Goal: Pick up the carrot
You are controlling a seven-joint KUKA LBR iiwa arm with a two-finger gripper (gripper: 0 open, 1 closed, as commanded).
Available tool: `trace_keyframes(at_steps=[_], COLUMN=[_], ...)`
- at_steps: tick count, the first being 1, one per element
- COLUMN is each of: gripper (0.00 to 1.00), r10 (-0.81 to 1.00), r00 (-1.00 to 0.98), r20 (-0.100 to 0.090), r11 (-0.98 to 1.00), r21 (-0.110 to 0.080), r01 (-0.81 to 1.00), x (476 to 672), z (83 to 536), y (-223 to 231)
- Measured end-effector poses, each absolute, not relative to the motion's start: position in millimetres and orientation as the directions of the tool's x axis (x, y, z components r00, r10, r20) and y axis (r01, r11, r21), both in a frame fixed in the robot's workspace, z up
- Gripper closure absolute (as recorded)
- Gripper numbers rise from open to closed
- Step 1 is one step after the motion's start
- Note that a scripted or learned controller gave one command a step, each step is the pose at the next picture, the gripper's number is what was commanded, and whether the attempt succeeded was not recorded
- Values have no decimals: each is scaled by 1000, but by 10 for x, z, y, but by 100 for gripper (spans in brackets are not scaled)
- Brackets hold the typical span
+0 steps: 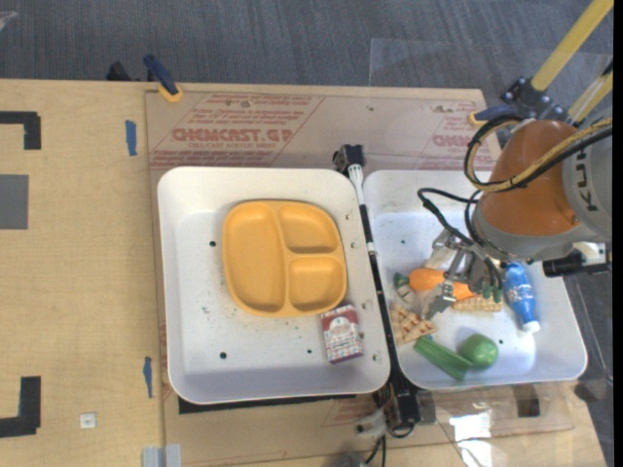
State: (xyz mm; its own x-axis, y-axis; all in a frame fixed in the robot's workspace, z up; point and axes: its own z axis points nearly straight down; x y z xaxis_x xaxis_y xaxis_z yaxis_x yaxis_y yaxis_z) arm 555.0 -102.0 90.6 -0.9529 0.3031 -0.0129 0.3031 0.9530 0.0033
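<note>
The grey arm with its orange band (526, 188) is reaching in from the right of the frame, bending down over the right bin (560, 358). Its gripper (450, 285) is sitting low at the bin's middle, fingers spread apart. The carrot (425, 280) is lying just left of them, touching, not clamped.

A: Was the carrot (425, 280) fully visible?
B: No, the gripper (450, 285) covered its right end, and the finger state was unclear.
A: And the arm (531, 188)?
B: Cut off at the right edge. It also hid the right bin's (555, 358) far corner.
</note>
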Motion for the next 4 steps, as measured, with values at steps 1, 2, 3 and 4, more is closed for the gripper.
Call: trace_keyframes(at_steps=[1, 2, 3, 4], gripper=[0, 0, 0, 100], r10=[356, 617, 869, 870], r00=[-934, -787, -494, -493], r20=[-15, -19, -7, -19], r11=[934, 787, 494, 493], r21=[3, 9, 15, 23], r01=[356, 617, 869, 869], x=[5030, 4863, 4922, 4960], z=[911, 911, 905, 1026], y=[-930, -978, -1019, -1045])
